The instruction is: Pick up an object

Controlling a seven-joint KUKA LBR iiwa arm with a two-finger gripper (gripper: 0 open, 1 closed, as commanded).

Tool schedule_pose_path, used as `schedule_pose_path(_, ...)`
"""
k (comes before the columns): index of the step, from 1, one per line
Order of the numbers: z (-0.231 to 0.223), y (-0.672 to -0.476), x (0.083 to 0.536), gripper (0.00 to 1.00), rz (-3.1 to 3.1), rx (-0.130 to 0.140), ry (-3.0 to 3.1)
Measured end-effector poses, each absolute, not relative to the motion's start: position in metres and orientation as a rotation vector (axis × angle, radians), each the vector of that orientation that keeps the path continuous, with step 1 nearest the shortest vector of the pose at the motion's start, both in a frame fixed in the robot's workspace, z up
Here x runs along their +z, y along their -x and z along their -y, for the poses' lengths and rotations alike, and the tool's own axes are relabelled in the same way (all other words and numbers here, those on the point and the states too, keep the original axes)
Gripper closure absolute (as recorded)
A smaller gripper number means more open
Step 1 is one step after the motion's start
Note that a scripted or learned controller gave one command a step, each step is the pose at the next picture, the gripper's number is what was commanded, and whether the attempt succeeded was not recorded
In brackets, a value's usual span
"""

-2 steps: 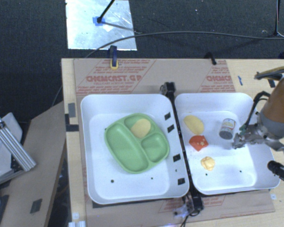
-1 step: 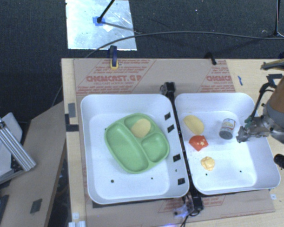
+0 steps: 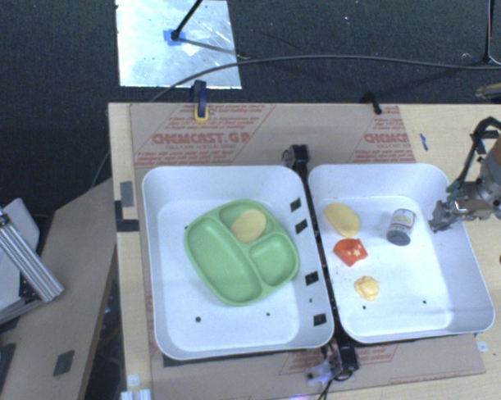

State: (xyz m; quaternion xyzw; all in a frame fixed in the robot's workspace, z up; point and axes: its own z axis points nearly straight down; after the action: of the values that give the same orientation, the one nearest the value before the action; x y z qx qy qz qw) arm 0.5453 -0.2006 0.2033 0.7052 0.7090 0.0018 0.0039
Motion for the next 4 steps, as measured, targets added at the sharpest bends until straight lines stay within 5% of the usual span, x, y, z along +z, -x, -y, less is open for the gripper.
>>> schedule_pose_path(1,0.201,-0.547,0.254,1.0,-2.223,0.005,-2.21)
schedule_pose_path(4,0.045,-0.602,0.252,1.0,-2.231,0.007,-2.208)
